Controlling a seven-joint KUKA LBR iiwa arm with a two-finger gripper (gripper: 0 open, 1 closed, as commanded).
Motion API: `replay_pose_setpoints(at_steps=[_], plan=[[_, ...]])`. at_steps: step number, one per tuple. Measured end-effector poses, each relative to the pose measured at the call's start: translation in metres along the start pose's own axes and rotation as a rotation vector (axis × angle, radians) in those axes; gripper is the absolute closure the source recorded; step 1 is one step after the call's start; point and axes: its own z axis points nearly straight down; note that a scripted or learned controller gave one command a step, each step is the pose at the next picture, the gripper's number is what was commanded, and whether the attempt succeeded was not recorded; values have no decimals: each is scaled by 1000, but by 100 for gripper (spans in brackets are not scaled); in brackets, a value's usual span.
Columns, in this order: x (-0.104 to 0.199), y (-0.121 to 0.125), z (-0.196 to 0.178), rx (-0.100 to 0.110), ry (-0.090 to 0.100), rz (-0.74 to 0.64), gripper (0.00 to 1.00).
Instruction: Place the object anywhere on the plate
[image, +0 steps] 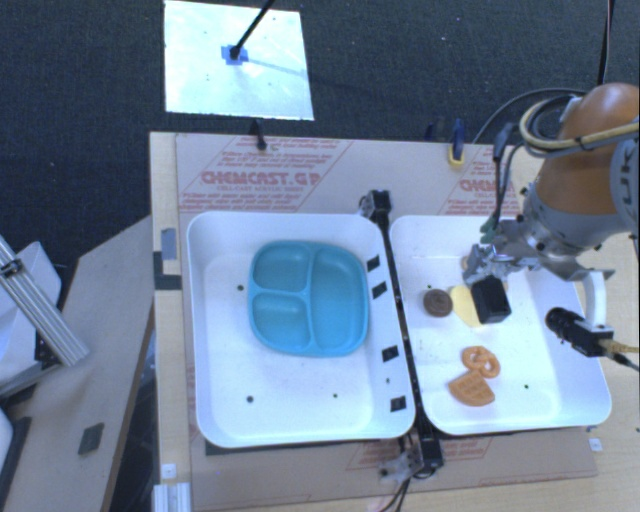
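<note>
Yellow flat piece (463, 305), right bin (560, 400), centre right of frame, partly under the gripper (489, 300); whether the fingers are spread or pinching cannot be told, the dark tip hiding them, possibly touching the piece. Brown round item (437, 302) just left of it. Two orange items, pretzel-shaped (481, 361) and flat (471, 390), lower in the same bin. Blue sectioned plate (307, 298) in left bin (220, 400), well apart.
</note>
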Motion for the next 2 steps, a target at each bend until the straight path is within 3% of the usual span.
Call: replay_pose_setpoints(at_steps=[2], plan=[[117, 32, -3, -1, 1, -1, 100]])
